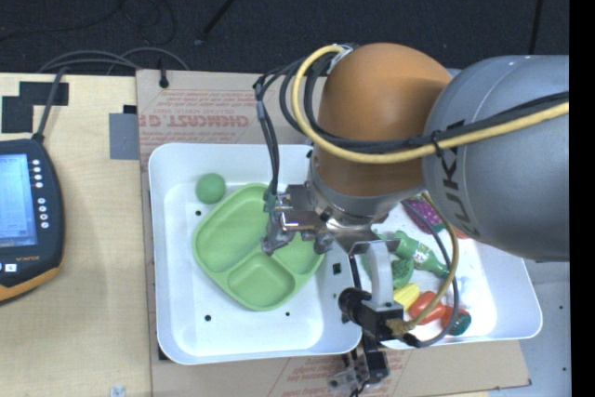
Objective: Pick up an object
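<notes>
Lying in the left bin, the green tray sits under the gripper (grip state unreadable).

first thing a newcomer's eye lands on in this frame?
The grey arm with its big orange band dominates, looming over the middle where the two bins meet. In the left bin a green divided tray lies at a slant, with a small green ball near its upper corner. A heap of small colourful toys peeks out beneath the arm in the right bin.
</notes>
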